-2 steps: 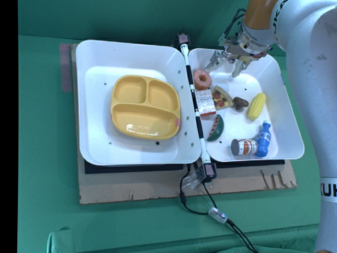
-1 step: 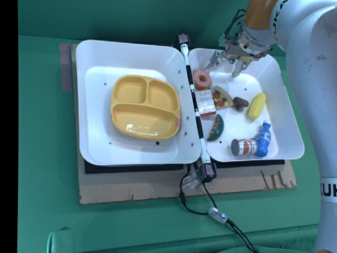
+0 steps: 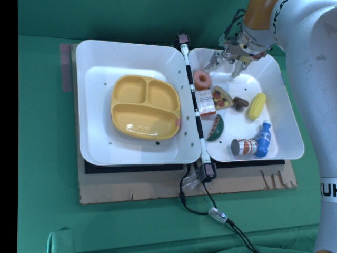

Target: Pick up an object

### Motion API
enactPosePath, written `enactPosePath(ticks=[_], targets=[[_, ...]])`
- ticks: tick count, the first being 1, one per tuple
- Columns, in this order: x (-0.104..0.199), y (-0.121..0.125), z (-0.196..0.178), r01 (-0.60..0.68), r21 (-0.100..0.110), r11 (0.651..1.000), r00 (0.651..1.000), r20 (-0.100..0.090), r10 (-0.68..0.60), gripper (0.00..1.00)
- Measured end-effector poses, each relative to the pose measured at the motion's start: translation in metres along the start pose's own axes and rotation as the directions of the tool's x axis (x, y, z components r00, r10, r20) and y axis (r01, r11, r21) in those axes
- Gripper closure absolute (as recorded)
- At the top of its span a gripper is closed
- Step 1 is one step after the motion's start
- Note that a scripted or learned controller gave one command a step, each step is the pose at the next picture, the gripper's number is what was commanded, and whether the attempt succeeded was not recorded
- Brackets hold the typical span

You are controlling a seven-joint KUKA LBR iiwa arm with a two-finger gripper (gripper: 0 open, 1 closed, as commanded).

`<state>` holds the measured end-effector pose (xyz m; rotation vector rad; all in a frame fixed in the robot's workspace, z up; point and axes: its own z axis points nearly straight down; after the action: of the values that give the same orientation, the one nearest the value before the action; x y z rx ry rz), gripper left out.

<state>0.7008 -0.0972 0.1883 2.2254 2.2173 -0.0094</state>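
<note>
My gripper [image 3: 225, 67] hangs over the far part of the right bin [image 3: 287, 96], its fingers spread apart with nothing between them. Just left of and below it lies a pink-iced donut [image 3: 201, 79]. Farther forward in the same bin lie a small carton [image 3: 205, 102], a pizza slice [image 3: 221, 97], a brown mushroom [image 3: 240, 103], a corn cob [image 3: 257, 105], a watermelon slice [image 3: 215, 128], a can [image 3: 243, 147] and a blue bottle [image 3: 263, 139].
The left bin [image 3: 95, 78] holds a yellow divided plate [image 3: 145, 107]. A striped bar [image 3: 192, 96] runs between the two bins. Cables [image 3: 210, 210] trail off the bench's front edge. The grey arm [image 3: 310, 62] fills the right side.
</note>
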Motion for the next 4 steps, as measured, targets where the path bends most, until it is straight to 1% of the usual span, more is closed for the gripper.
enactPosePath(ticks=[1, 2, 3, 4], targets=[[0.000, 0.000, 0.000, 0.000, 0.000, 1.000, 1.000, 0.000, 0.000, 0.00], [-0.006, 0.000, 0.001, 0.005, 0.001, 1.000, 1.000, -0.010, -0.005, 0.00], [-0.009, 0.001, 0.001, 0.009, 0.002, 1.000, 1.000, -0.014, -0.009, 0.00], [-0.007, 0.003, -0.017, 0.007, -0.004, 1.000, 1.000, -0.021, -0.007, 1.00]])
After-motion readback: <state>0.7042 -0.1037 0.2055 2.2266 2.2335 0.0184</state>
